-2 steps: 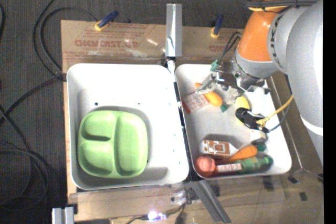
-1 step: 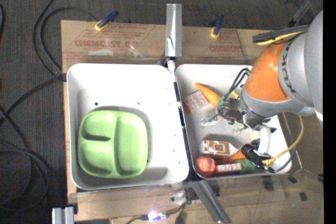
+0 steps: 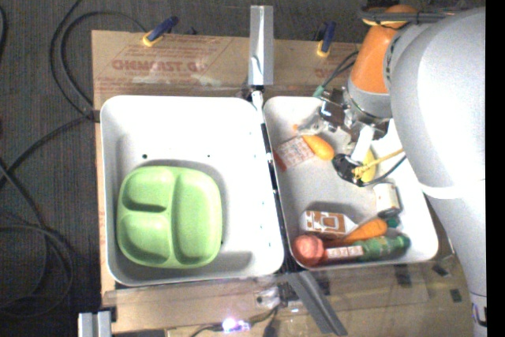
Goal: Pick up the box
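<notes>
The right bin [image 3: 410, 193] is crowded. Near its far left corner lies a small flat red-checked box [image 3: 293, 152], turned askew and close to the wall between the bins. A smooth orange teardrop-shaped fruit [image 3: 318, 146] touches its right edge. The gripper [image 3: 327, 121] hangs over this corner, just beyond the fruit and to the right of the box. From here I cannot tell whether it is open or closed, and I see nothing held in it.

Along the near wall sits a second carton, a brown-and-white box [image 3: 327, 222], lying flat. It is hemmed in by a round red fruit [image 3: 308, 249] at its near left, a tapered carrot [image 3: 365, 230] along its right, and a glossy green bottle [image 3: 372, 246] with a pale label lying on its side in front of the carrot. A small white block [image 3: 387, 195] rests near the right wall, apart from the rest.

The left bin [image 3: 158, 118] holds a soft-cornered green plate [image 3: 170, 215], moulded into compartments, matte like plastic.

Both bins are shallow, white and smooth, set on a sheet of brown cardboard [image 3: 181, 63] with red lettering, pinned at the back by two blue-and-yellow clamps [image 3: 160, 29]. A grey metal post [image 3: 260, 43] stands upright between the bins at the far edge. Dark ribbed carpet with loose cables [image 3: 75, 75] surrounds it all.
</notes>
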